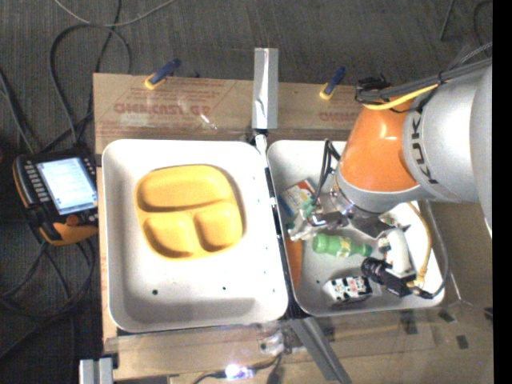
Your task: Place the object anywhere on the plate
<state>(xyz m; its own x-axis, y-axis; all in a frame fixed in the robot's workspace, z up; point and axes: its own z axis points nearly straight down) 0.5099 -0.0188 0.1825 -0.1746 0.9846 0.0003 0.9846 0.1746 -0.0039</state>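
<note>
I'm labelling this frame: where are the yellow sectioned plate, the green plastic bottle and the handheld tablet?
yellow sectioned plate (190, 210): camera view, centre divider.
green plastic bottle (340, 246): camera view, body.
handheld tablet (66, 182): camera view, lit screen.

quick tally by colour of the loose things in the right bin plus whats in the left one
Yellow plate, left bin: 1
Green bottle, right bin: 1
Orange flat item, right bin: 1
Red and white packet, right bin: 1
Black and white box, right bin: 1
Total: 5
</note>
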